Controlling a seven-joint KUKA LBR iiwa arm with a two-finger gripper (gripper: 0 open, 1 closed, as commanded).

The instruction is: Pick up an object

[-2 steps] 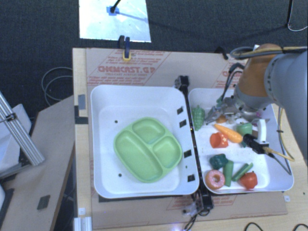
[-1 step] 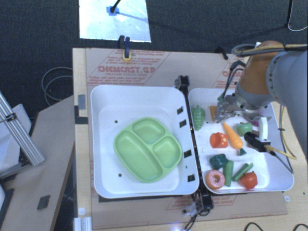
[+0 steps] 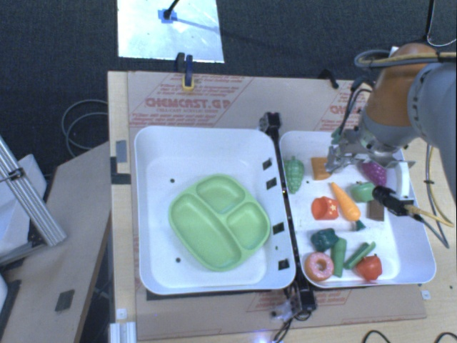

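You've got the gripper [image 3: 341,157] low over the back of the right bin [image 3: 421,263], right by the orange block [image 3: 319,168] and purple eggplant [image 3: 373,172], but you can't tell if it's got anything. The carrot [image 3: 345,201], red tomato [image 3: 324,208] and donut [image 3: 319,265] lie loose there, and the green divided plate [image 3: 218,221] sits in the left bin [image 3: 153,191]

The arm [image 3: 414,91] runs off the frame's right edge. It covers part of the purple piece [image 3: 374,171] and the right bin's [image 3: 428,263] upper rim. The orange block [image 3: 319,168] is half hidden by the gripper [image 3: 338,156].
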